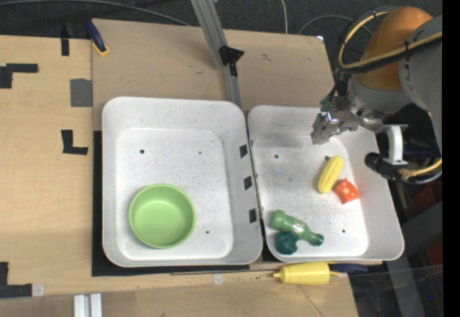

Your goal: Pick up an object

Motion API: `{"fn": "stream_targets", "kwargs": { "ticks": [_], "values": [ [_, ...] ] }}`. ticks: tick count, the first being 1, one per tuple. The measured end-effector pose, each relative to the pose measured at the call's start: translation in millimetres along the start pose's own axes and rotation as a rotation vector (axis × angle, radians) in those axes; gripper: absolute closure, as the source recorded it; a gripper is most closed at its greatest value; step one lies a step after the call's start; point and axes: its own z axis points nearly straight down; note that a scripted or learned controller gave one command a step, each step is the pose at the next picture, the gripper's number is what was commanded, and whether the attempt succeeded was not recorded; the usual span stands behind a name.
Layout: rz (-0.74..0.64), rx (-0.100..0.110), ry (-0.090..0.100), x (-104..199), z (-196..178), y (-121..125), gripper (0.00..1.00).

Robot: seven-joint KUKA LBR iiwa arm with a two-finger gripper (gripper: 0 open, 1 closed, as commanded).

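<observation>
The right bin (287, 129) holds a yellow corn-shaped piece (329, 174), a small orange-red block (346, 191) just right of it, a green bottle (295, 227) and a dark teal piece (286, 242) near the front. My gripper (325, 126) hangs over the bin's far right part, above and slightly left of the yellow piece, apart from it. Nothing shows between its tips. In the left bin (144, 111) a green bowl (162, 216) sits at the front left.
A yellow bottle (305, 274) lies on the bench outside the right bin's front rim. A grey pole (208, 10) slants down to the bins' far middle. Cables loop behind the arm at the upper right.
</observation>
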Motion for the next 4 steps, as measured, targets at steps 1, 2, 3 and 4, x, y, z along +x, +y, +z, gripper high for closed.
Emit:
{"fn": "stream_targets", "kwargs": {
  "ticks": [1,2,3,4],
  "values": [
    [-0.001,-0.001,0.0,0,-56,-9,1.0],
    [-0.001,0.001,0.001,1,-77,-8,1.0],
    [-0.005,0.003,0.002,46,-80,-5,1.0],
    [-0.005,0.005,0.002,89,-75,-4,1.0]
  ]
}}
